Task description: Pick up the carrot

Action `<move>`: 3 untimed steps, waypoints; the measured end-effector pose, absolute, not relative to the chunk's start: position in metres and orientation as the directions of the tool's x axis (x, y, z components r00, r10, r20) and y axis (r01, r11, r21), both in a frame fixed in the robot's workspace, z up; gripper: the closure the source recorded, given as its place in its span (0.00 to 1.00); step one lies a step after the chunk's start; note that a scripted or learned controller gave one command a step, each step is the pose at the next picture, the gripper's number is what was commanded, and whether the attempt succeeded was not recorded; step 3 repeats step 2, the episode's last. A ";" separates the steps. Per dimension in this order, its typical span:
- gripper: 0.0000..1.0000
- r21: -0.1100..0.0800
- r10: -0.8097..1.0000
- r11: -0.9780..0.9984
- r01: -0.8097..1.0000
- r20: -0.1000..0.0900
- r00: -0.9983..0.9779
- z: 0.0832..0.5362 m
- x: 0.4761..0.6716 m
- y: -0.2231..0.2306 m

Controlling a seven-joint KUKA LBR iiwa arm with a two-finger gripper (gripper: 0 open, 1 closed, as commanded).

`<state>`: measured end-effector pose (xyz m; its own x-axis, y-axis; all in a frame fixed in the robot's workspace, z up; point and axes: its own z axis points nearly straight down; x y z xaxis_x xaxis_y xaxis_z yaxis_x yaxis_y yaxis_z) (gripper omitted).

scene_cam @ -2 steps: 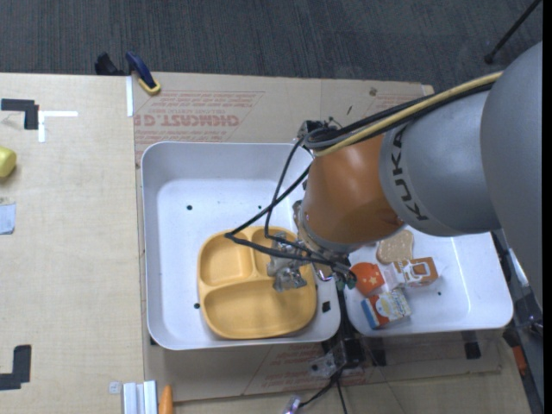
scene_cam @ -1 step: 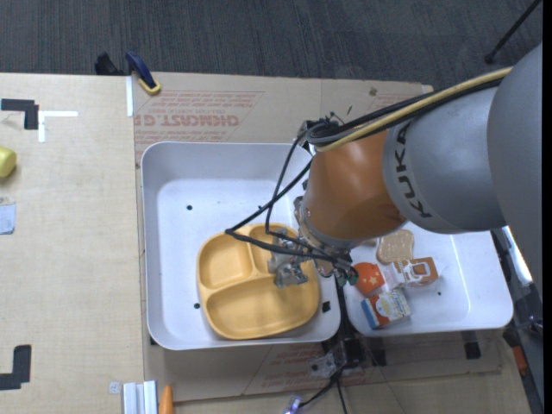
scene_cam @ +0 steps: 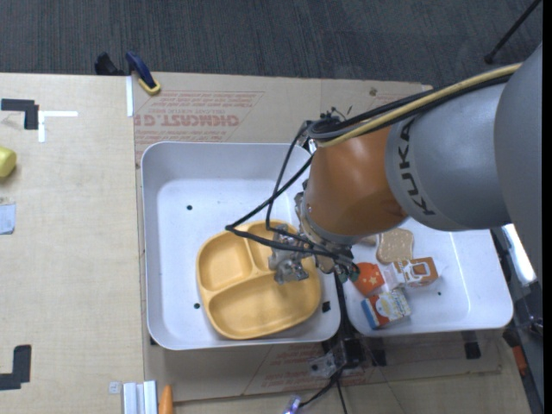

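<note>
A short orange-red piece with a green end, which looks like the carrot, lies at the left end of the right bin, just past the wall shared by the two bins. My gripper hangs below the orange wrist band, over the right part of the yellow divided plate in the left bin. It is to the left of the carrot, about a hand's width away. I see nothing carried by it.
Beside the carrot in the right bin lie a bread slice, a small carton and a blue and white packet. Black cables loop over the left bin. A yellow object sits at the bench's far left.
</note>
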<state>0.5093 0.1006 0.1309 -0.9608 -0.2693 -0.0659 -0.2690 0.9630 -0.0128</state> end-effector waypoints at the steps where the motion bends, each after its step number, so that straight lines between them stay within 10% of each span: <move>1: 1.00 0.000 -0.140 0.990 -0.140 -0.003 -0.990 0.102 0.577 0.108; 3: 1.00 -0.001 -0.143 0.990 -0.143 0.001 -0.990 0.107 0.576 0.108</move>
